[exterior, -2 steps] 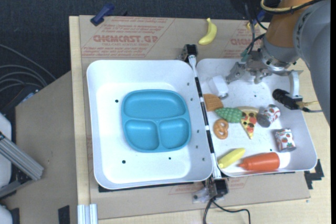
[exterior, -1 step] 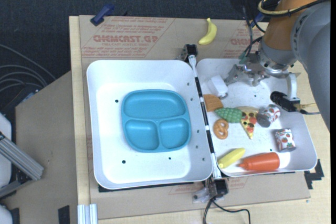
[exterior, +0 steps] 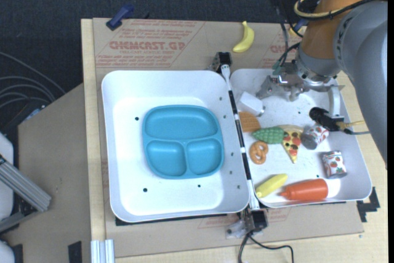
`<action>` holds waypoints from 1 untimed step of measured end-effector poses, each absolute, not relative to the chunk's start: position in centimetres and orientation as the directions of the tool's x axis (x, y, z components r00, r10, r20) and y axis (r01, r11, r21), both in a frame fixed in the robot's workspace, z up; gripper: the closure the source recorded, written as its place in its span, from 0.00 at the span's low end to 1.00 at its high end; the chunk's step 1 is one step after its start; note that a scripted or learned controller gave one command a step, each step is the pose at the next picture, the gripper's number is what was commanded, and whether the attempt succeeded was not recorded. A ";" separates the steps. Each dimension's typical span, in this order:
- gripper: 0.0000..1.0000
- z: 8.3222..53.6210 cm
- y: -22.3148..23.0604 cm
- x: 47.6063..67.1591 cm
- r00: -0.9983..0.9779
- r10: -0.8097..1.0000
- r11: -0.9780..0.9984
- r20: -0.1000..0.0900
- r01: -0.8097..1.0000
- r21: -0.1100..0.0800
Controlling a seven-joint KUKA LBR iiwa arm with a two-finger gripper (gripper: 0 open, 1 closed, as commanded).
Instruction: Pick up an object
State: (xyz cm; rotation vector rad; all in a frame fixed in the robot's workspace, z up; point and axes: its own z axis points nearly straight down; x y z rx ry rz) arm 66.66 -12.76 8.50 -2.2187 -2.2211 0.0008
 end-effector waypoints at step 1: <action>1.00 9.5 -12.8 66.7 -0.002 1.000 0.002 0.000 1.000 0.000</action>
